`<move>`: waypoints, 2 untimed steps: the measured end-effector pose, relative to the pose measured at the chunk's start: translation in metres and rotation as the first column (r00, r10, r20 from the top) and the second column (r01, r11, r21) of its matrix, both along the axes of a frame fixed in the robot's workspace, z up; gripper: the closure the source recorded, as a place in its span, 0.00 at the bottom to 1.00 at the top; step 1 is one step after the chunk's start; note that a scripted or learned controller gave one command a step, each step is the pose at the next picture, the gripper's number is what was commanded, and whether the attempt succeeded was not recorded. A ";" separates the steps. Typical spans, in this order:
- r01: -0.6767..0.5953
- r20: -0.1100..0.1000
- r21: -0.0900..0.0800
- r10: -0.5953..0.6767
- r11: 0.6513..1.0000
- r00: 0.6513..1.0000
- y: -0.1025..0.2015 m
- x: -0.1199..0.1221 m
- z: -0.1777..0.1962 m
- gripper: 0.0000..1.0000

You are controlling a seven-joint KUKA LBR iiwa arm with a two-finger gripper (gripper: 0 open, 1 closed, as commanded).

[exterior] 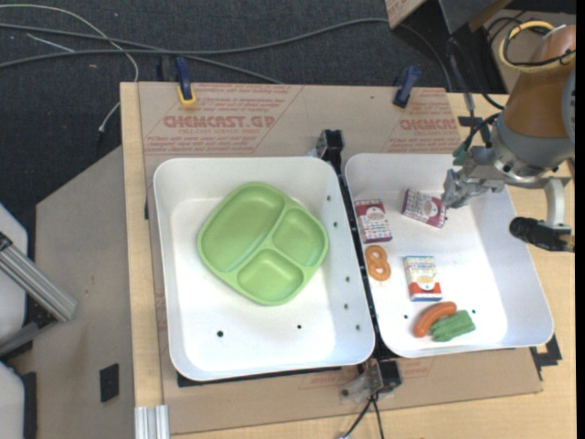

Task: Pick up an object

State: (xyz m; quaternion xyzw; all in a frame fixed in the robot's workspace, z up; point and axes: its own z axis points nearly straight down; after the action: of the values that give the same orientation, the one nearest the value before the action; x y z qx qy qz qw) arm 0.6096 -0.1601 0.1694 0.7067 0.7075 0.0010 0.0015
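Note:
The right bin (pixel 526 273) holds several small items. A pink packet (pixel 421 207) lies near its far side, and my gripper (pixel 454 196) hangs right at that packet's right edge. A red and white carton (pixel 372 220) lies to the packet's left. Below it are an orange pretzel-shaped ring (pixel 377 262) and a small blue, white and red box (pixel 421 277). An orange sausage (pixel 432 318) and a green toy vegetable (pixel 455 326) lie side by side near the front wall.
A green divided plate (pixel 263 242) lies in the left bin (pixel 183 318). The arm's orange band (pixel 539 90) and grey wrist reach over the right bin's far right corner. Blue clamps (pixel 186 90) hold the cardboard base at the back.

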 end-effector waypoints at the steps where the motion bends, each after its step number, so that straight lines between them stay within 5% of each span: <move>1: 0.000 0.003 -0.001 0.000 1.000 1.000 0.000 0.001 0.055 1.00; 2: -0.005 -0.002 0.002 0.005 1.000 1.000 0.053 0.014 0.047 1.00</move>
State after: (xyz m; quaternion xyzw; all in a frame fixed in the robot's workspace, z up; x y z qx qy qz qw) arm 0.6239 -0.1073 0.2160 0.7050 0.7092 0.0009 0.0000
